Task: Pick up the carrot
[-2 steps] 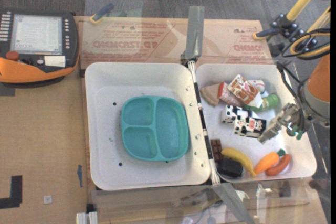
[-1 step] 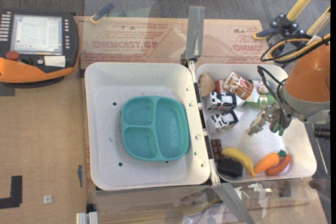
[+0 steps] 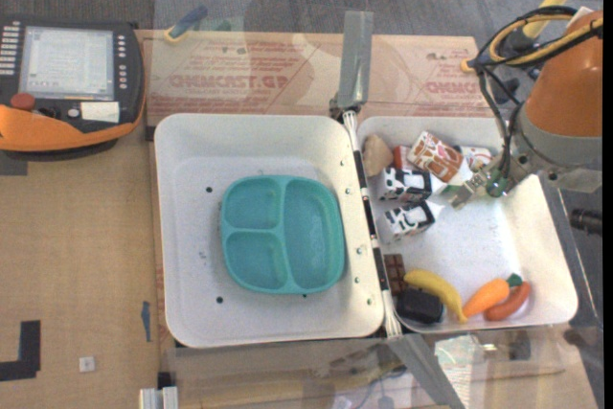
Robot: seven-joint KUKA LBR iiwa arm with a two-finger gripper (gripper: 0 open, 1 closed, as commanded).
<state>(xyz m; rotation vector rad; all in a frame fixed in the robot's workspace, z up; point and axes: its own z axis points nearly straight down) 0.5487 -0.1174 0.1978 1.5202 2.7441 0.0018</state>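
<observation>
the carrot (image 3: 488,296) lies at the near edge of the right bin (image 3: 556,249), tipped slantwise, its green top toward the bin's right wall. a red piece (image 3: 513,302) lies touching it on the near-right side, and a yellow banana (image 3: 436,287) sits just beside its tip on the left, with a dark object (image 3: 420,306) below that. this crowding is the main risk: a descent slightly off could close on the red piece or the banana instead, or nudge the carrot against the bin's near rim, where a finger may strike the wall and spoil the grasp. the carrot's tapered, rounded shape would likely let it squirt out of a pinch made near the tip.

farther back, the left bin (image 3: 182,206) holds a teal divided plate (image 3: 283,233). two black-and-white cow-patterned blocks (image 3: 407,200) and a red-and-white carton (image 3: 437,156) cluster in the right bin's far half. the gripper (image 3: 479,188) hangs low over that far part, well apart from the carrot; whether it is apart or together one cannot tell. moving nearward from there, it might sweep the blocks.
</observation>
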